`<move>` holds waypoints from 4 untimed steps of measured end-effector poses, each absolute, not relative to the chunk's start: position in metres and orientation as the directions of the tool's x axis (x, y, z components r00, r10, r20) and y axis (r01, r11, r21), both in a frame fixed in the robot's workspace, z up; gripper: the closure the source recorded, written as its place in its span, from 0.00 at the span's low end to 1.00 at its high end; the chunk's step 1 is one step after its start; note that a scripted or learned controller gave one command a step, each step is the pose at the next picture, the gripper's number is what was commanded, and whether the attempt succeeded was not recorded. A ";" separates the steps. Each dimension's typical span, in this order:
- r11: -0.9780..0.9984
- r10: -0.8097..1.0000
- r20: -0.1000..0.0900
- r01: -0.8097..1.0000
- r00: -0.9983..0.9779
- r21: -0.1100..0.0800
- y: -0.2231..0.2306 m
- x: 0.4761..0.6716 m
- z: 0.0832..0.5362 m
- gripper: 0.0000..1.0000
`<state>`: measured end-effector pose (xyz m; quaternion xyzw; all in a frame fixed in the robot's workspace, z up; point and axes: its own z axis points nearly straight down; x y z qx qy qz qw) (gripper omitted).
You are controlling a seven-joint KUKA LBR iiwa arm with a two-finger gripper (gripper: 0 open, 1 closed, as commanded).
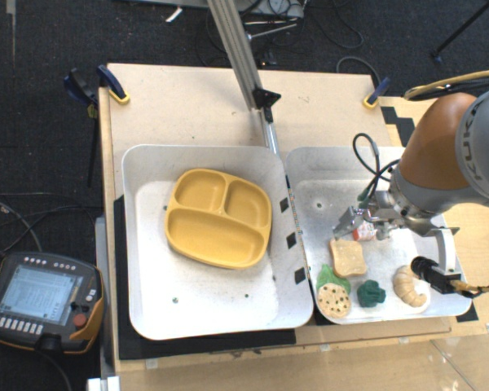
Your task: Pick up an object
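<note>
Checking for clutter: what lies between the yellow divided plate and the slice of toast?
In the camera view, bare white bin floor and the two bins' adjoining rims separate the yellow divided plate from the toast slice.

Left bin (147, 218) carries a yellow divided plate (218, 217), lying flat near its middle. A handheld control pendant (39, 298) sits on the dark floor at lower left. Clamps (114, 86) grip the bench's far corners, and a metal pole (238, 43) slants across the top.

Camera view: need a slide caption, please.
Gripper hovers over toast in right bin; yellow plate in left.
</note>
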<state>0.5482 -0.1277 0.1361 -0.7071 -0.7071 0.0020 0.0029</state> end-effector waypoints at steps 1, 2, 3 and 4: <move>-0.001 1.000 -0.001 1.000 0.001 0.001 -0.128 0.549 0.095 0.00; -0.001 1.000 -0.001 1.000 0.001 0.004 -0.127 0.550 0.106 1.00; 0.001 1.000 -0.002 1.000 -0.001 0.005 -0.134 0.556 0.152 1.00; 0.002 1.000 -0.002 1.000 -0.002 0.006 -0.134 0.557 0.205 1.00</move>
